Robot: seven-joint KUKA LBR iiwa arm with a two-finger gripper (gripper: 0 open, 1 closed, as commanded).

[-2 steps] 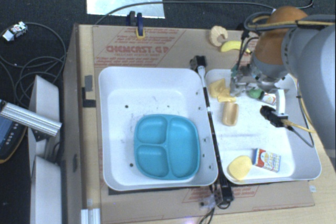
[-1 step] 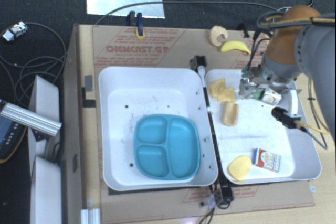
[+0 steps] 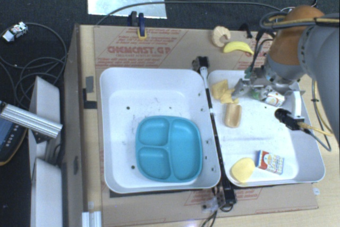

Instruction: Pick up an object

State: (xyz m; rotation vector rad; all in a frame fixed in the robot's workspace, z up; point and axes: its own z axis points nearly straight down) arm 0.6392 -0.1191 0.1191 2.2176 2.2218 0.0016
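Dark carpet surrounds your bench, and on its brown board sit two white bins side by side. Your claw [image 3: 249, 85] hangs low over the top corner of the right bin [image 3: 308, 167], under the grey arm [image 3: 319, 48] with its orange band; whether it is open or closed you cannot tell from this angle, and nothing can be seen caught in it. Just beside it lie yellow pieces [image 3: 222, 91], with a tan block [image 3: 232, 115] a little below them and a small white packet [image 3: 273, 98] tucked under the wrist. Further down the same bin are a yellow round piece [image 3: 242, 169] and a small printed box [image 3: 270, 162], near each other. Outward again, the left bin [image 3: 122, 98] holds a blue divided plate [image 3: 169, 148], and a banana [image 3: 237, 48] with a pale chunk [image 3: 221, 35] rests on the board behind the bins. By the look of it, you are at the reaching stage: nothing is lifted yet, so the grasp and the raise are left.
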